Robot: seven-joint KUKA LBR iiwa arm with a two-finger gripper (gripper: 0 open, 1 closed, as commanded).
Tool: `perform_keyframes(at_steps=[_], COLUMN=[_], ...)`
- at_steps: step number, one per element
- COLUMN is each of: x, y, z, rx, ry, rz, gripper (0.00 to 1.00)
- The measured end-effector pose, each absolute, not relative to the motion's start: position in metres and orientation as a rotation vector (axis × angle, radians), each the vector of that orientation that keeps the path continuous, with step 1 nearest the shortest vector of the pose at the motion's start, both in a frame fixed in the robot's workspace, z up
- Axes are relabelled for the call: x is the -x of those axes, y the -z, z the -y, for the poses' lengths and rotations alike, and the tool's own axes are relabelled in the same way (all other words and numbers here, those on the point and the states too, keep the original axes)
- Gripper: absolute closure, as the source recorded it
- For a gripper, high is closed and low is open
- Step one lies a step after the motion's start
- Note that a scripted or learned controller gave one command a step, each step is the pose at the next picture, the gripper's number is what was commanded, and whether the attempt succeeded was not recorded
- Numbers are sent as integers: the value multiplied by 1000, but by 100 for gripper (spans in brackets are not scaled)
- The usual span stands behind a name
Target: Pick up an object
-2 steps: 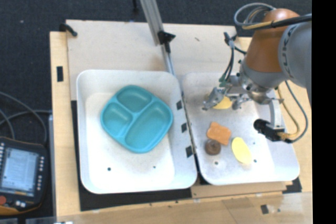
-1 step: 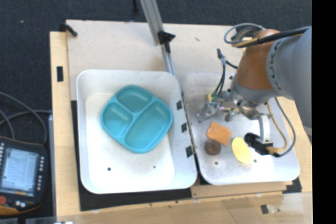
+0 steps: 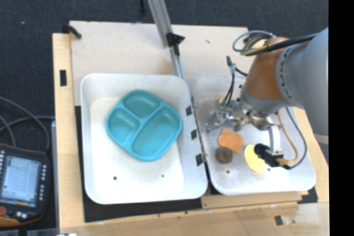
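While the grey arm (image 3: 301, 72) reaches in over the right bin (image 3: 301, 177), its claw (image 3: 229, 119) hangs low above that bin's near-left part, metal fingers pointing toward the divide between the two bins; whether those fingers are open or closed cannot be told from this slant. Just below the claw lies an orange wedge (image 3: 230, 140), not between the fingers. Touching the wedge's lower edge, a little farther from the claw, sits a brown round lump (image 3: 223, 155). Right of that, near the arm's black cable fitting, rests a yellow piece (image 3: 254, 158). Well off to the claw's left, across the divide, a teal tray (image 3: 145, 124) with three compartments lies flat in the left bin (image 3: 97, 174). Beyond the claw, a slanted metal rail (image 3: 157, 3) rises from the bench (image 3: 124, 44).
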State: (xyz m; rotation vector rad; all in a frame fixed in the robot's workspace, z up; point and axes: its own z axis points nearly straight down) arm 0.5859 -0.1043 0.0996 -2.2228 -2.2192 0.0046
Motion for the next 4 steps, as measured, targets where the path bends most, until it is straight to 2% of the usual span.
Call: perform_keyframes(at_steps=[1,2,4], x=[-587,-580,-596], y=[-112,-165,-264], z=[105,103,100], rx=[2230,2230,2222], ry=[2,6,7], rz=[2216,2220,2229], gripper=[100,100,100])
